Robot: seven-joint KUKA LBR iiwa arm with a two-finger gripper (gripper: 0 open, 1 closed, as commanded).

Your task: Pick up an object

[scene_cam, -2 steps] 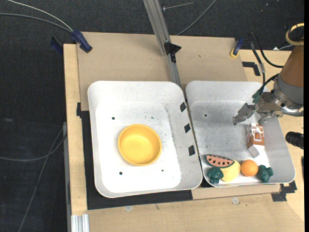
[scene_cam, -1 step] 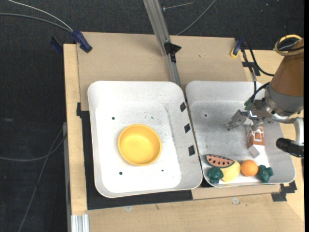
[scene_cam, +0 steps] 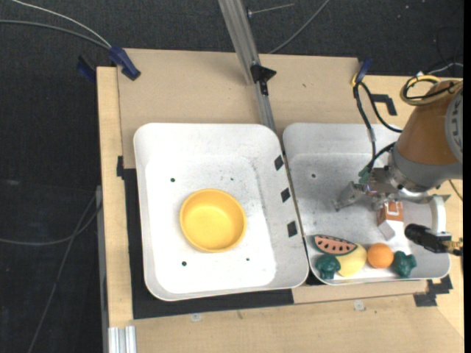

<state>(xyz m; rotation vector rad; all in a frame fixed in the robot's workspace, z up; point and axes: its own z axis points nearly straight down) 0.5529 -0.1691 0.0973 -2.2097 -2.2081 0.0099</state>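
Left bin [scene_cam: 158,219]: holds a single yellow bowl [scene_cam: 213,219], upright, well apart from the arm's reach. Right bin [scene_cam: 316,153]: the toys crowd along its near rim, namely a watermelon slice [scene_cam: 335,244], a green broccoli-like piece [scene_cam: 328,265] touching a yellow lemon-like fruit [scene_cam: 352,261], then an orange [scene_cam: 380,256] and a second green piece [scene_cam: 403,263]. The gripper [scene_cam: 368,193] hangs over the bin's bare middle, and nothing shows between its fingers (how far apart they stand cannot be told). Likely failure modes: a descent from here would close on bare floor, since the candidates lie nearer the camera; tight packing against the rim may block a finger or nudge a neighbour aside.
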